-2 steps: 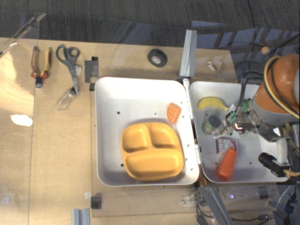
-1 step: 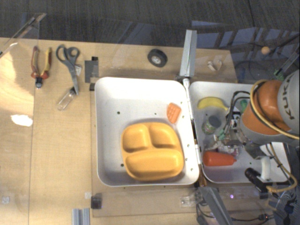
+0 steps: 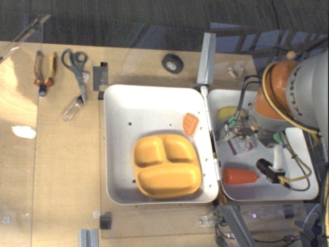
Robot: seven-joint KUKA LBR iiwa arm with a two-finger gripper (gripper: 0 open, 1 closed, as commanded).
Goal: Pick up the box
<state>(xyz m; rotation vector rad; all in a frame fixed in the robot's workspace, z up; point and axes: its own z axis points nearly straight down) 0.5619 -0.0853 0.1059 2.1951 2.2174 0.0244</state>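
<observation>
Arm [image 3: 300,94] over right bin [image 3: 303,192], frame right.
Gripper [image 3: 237,130]: grip state cannot be told. Small box [image 3: 240,145] lies just below it, centre of that bin; yellow divided tray [image 3: 167,166] in left bin [image 3: 123,138].

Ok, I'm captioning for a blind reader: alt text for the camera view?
The grey and orange arm reaches over the right bin, its claw low above a small box near an orange-red object. The left bin holds a yellow divided tray.
</observation>
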